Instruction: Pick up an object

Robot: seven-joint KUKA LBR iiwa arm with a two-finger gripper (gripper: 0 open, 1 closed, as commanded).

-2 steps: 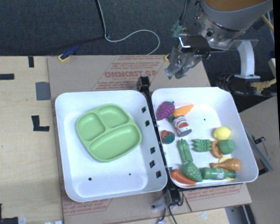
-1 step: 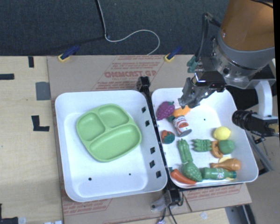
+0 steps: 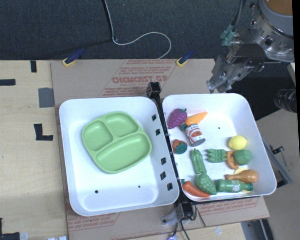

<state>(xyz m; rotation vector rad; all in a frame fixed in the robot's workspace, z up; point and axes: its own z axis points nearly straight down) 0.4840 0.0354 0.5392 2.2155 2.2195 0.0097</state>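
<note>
Hovering gripper point(image 3: 222, 84), nothing held, fingers parted, above the right bin's point(image 3: 254, 117) far edge.
Toy foods lay in that bin: purple grapes point(image 3: 177, 117) at its far-left corner, yellow lemon point(image 3: 237, 142) near its right edge.

Pale green divided plate point(image 3: 117, 142), white bins point(image 3: 74, 161), purple grapes point(image 3: 177, 117), yellow lemon point(image 3: 237, 142), orange carrot point(image 3: 197, 117), red-and-white can point(image 3: 195, 134)

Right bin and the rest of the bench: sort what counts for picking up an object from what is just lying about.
For the job:
gripper
purple grapes
small can
lemon
green bottle
right bin

Lying about:
green divided plate
left bin
white cable
</note>
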